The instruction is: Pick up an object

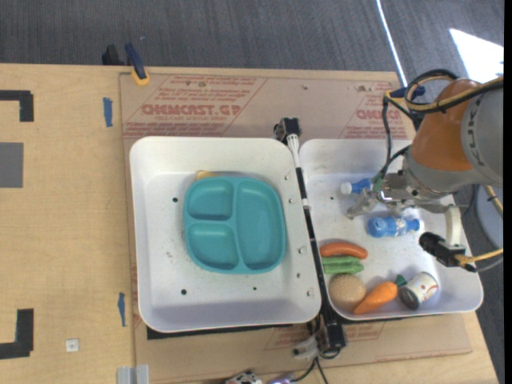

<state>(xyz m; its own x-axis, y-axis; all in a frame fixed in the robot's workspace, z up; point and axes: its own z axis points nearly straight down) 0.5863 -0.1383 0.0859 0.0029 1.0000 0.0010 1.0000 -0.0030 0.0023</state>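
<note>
The worktop (64, 238) carries two white bins. The left bin (152, 214) holds a teal divided plate (234, 223). Over the right bin (460, 294), the tool (360, 206) hangs, fingers apart and holding nothing; a blue bottle (392, 226) lies just beside it, toward the front.

The scene was evenly and brightly lit from above, with soft, short shadows under the teal plate (235, 223) and along the rims of the white bins (152, 238). A bright patch of glare lay on the grey floor (478, 46) at upper right. Focus was fairly sharp overall, with fine detail slightly soft.
</note>
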